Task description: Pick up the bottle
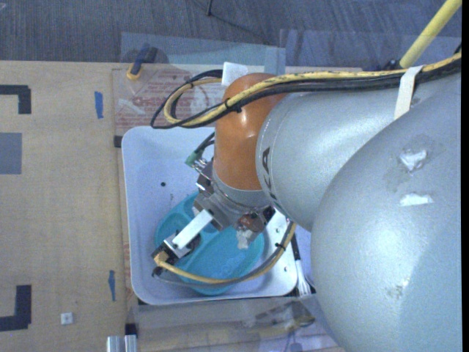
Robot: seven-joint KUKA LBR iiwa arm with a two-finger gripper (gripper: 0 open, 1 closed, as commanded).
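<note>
Grey arm [352, 196] is hanging low over the white bin [143, 167] from the right, with the wrist [231, 196] pointing down at a teal bowl [220, 270] lying in the bin's lower half. The gripper [236, 222] is sitting under the orange band [238, 130], just above the bowl's far rim. The wrist is covering it, so I cannot tell whether it is spread, pressed together or pinching anything.

Cannot tell where the bottle is lying. I am judging it hidden under the wrist, in or beside the bowl. A small brownish bit [247, 231] is poking out at the wrist's edge, too small to tell what.

Step, as a judgement: grasp attempt at the bottom of the reach, lift not yet done. The next move is calling for a grip on the bottle alone, clear of the bowl's rim, then a straight lift. A caught rim is likely dragging or tipping the bowl.

The bin is resting on a tan bench [58, 196] that is carrying black tape marks [16, 97] and blue tape [98, 105]. Grey carpet [330, 6] is showing along the top.
</note>
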